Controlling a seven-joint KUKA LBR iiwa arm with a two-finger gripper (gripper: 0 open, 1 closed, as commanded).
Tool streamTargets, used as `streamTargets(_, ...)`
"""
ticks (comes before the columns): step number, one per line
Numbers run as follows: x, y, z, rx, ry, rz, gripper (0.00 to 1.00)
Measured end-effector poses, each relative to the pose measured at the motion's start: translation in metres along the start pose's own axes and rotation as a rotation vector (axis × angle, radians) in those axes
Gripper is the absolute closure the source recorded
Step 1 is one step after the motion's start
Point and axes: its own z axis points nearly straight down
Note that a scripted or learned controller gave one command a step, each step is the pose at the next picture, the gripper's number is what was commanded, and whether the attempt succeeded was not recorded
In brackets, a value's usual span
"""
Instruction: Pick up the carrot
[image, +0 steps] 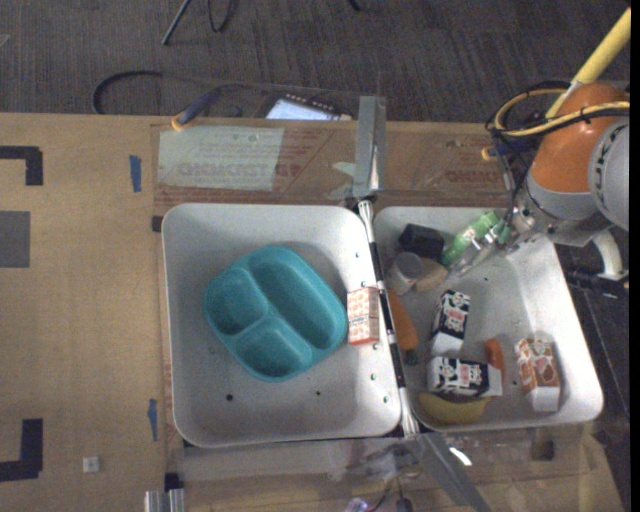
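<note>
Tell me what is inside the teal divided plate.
The teal divided plate in the left bin shows bare compartments; an orange-and-white carton sits beside its right rim. Anything beneath is hidden.

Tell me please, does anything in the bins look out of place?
One thing: a small carton lies in the left bin against the divider, beside the teal tray, while the other cartons and the carrot crowd the right bin.

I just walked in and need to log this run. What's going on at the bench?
A grey arm with an orange band is reaching in over the right bin, its pincer near the bin's upper part beside a green item. The carrot lies along the bin's left wall, apart from the pincer. Milk cartons, a banana and other items are in that bin. The left bin holds a teal divided plate.
</note>
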Motion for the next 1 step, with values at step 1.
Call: streamTargets(1,0.0052,0.0002,-0.0002,0.007,-0.003,-0.222,0.0)
